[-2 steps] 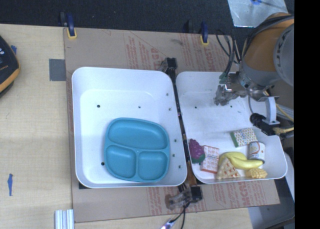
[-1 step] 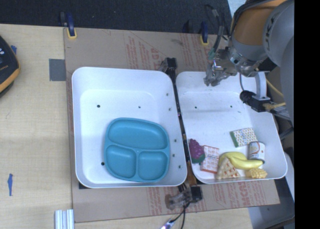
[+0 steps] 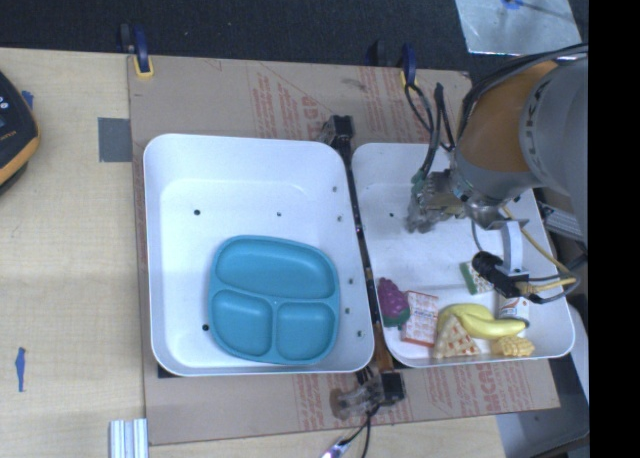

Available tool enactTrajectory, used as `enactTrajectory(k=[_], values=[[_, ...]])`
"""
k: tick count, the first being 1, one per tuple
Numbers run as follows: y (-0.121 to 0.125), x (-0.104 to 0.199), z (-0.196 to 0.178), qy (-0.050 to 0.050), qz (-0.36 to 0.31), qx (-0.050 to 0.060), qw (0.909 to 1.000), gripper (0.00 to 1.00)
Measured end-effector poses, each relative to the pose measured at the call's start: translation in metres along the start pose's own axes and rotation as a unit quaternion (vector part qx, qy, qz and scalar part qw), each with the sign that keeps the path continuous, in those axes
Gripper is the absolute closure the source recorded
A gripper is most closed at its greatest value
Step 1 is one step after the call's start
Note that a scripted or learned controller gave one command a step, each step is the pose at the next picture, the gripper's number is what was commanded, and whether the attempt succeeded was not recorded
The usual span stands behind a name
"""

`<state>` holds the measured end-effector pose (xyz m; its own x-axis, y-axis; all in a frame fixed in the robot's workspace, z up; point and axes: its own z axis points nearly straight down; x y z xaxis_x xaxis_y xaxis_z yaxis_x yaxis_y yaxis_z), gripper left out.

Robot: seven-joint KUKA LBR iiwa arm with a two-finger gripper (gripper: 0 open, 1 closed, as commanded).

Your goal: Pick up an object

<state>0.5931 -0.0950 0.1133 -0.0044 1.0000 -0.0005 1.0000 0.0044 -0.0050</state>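
Gripper [image 3: 428, 208] is low over the right bin [image 3: 385, 171] at its 11 o'clock; jaw opening can't be told (too small). Targets cluster at 6 o'clock: banana [image 3: 482, 319], purple grapes [image 3: 392, 299], waffle [image 3: 452, 338], corn [image 3: 514, 347], apart from the gripper. Blue divided plate [image 3: 273, 298] fills the left bin [image 3: 165, 171].

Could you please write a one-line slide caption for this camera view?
Gripper hovers in the right bin above toy food; blue tray fills left bin.

Chunky grey arm [image 3: 560, 126] with an orange band [image 3: 495, 131]

Black cables [image 3: 432, 121] loop off it around 11 o'clock; the gripper [image 3: 430, 208] end looks dark and metallic.
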Motion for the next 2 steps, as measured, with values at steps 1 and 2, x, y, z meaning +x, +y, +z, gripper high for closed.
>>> enactTrajectory(k=[1, 2], values=[[0.036, 0.001, 0.0, 0.0, 0.0, -0.001, 1.0, 1.0], [0.036, 0.0, -0.01, 0.0, -0.001, -0.001, 1.0, 1.0]])
